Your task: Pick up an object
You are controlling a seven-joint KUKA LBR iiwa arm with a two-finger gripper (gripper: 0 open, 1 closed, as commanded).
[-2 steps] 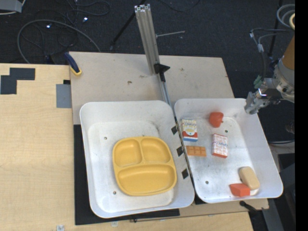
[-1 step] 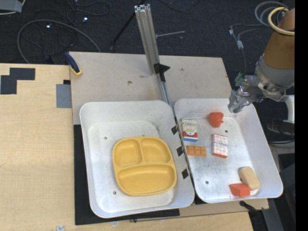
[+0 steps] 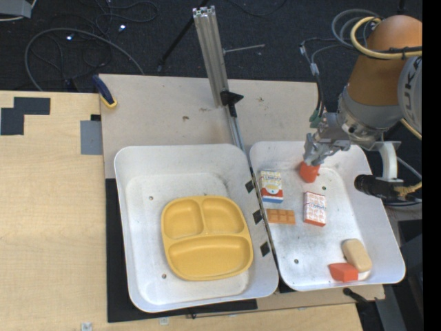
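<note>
My gripper (image 3: 315, 158) hangs over the far part of the right bin (image 3: 386, 267), directly above a small red-orange piece (image 3: 309, 172) that it touches or nearly touches. Nearer the bin's middle lie a white carton with blue and red print (image 3: 271, 187), a red-and-white patterned carton (image 3: 315, 208) and a flat orange waffle-like piece (image 3: 280, 216). At the near right corner sit a tan bread-like roll (image 3: 357, 253) and a red block (image 3: 343, 272) beside it.
The left bin (image 3: 138, 185) holds a yellow divided plate (image 3: 205, 238). A metal post (image 3: 213, 54) rises behind the bins. A wooden board (image 3: 48, 205) covers the bench at the left.
</note>
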